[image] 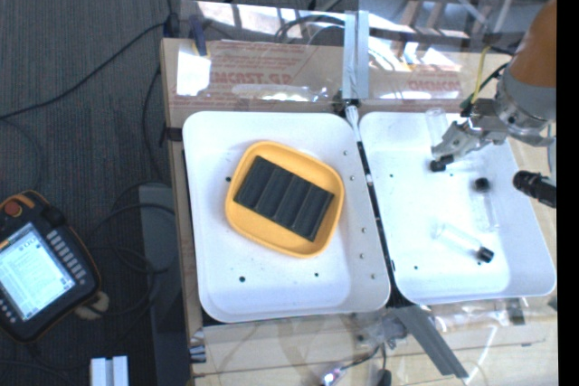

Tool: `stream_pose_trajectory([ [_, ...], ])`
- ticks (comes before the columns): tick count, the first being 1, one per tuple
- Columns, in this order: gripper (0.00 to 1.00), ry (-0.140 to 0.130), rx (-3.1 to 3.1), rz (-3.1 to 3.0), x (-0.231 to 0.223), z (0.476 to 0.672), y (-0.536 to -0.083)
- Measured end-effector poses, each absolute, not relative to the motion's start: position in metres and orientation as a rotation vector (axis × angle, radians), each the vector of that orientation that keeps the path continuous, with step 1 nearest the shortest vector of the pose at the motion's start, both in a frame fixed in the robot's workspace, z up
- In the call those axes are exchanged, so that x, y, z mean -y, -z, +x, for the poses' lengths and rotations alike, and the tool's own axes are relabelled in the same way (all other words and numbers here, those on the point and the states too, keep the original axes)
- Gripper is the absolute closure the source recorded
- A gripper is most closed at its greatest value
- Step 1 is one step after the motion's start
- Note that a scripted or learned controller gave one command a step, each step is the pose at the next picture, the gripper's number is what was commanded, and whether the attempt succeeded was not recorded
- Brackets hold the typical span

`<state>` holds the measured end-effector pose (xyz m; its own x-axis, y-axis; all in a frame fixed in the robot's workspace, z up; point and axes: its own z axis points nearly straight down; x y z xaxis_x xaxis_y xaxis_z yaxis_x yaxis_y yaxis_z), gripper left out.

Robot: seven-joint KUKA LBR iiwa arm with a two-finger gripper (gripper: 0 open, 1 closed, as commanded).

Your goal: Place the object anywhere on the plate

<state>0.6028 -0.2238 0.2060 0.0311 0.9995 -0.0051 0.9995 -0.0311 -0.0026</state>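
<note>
Clearly, by label:
Object: a dark ridged rectangular block [285, 198], lying flat and slightly slanted.
Object place: on the yellow plate [242, 217], covering most of its middle, with yellow rim showing all round.
Plate: rounded square, resting in the left bin [208, 267], about the middle of it.
Left bin: shallow, white, touching the right bin [407, 267] along a middle seam on the counter [176, 185].
Right bin: holds a clear tube with a black cap [463, 242] near the front edge, and a small black piece [480, 185] further back.
Claw [441, 156]: above the back part of the right bin, well apart from the plate; its fingers point down and left, nothing seen between them; whether parted or closed, I cannot tell.
Arm [534, 77]: grey with orange, entering at the counter's right edge.
Floor: a handheld controller with a screen [36, 265] left of the counter.
</note>
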Motion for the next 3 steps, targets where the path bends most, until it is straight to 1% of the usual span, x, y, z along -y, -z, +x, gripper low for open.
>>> stream_pose_trajectory([
  [1,1.00,0.003,-2.308,2.132,0.155,0.619,-0.205],
  [2,1.00,0.002,-2.308,2.136,0.050,0.632,-0.192],
  [3,1.00,0.002,-2.536,1.858,0.016,0.603,-0.183],
])
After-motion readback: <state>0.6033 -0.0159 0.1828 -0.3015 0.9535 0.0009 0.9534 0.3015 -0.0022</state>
